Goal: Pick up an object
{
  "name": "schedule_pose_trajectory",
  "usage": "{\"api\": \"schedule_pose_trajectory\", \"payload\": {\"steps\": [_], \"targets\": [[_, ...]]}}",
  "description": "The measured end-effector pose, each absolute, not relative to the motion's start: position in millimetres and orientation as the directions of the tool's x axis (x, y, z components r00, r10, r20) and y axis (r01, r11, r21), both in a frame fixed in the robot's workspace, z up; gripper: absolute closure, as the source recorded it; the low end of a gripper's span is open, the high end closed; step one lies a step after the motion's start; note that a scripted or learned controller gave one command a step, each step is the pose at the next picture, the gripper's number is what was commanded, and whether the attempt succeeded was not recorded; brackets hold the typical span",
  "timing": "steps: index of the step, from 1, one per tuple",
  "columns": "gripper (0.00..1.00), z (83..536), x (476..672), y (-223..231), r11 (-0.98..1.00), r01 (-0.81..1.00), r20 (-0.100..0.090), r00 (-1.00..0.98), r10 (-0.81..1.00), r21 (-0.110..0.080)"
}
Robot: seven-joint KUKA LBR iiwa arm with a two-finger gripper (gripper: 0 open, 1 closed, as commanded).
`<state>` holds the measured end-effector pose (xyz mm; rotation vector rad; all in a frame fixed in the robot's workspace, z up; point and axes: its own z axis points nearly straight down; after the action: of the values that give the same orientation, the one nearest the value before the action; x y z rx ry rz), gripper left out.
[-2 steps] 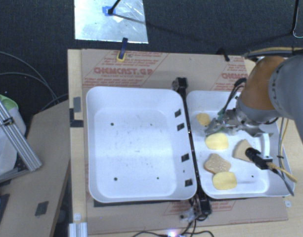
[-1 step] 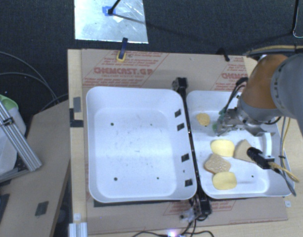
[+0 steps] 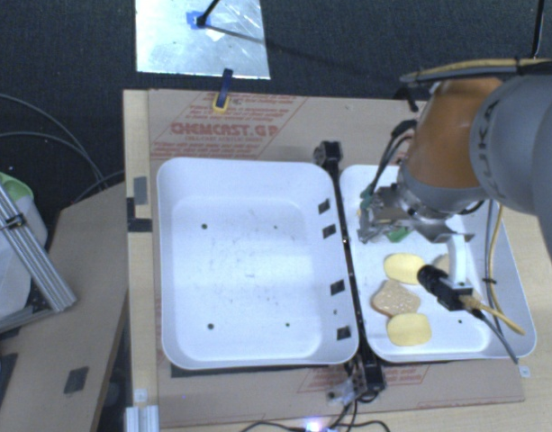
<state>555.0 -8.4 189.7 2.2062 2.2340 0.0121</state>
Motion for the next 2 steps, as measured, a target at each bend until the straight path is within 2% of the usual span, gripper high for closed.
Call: {"api": "schedule_pose_trajectory", "payload": {"steps": [1, 2], "targets": [[1.0, 302.6, 510.8, -9.8, 0.006, 1.0, 0.001, -0.006, 1.0, 0.012], [1.0, 423.6, 486.9, 65.7, 0.013, 1.0, 0.006, -0.013, 1.0, 0.016]]}}
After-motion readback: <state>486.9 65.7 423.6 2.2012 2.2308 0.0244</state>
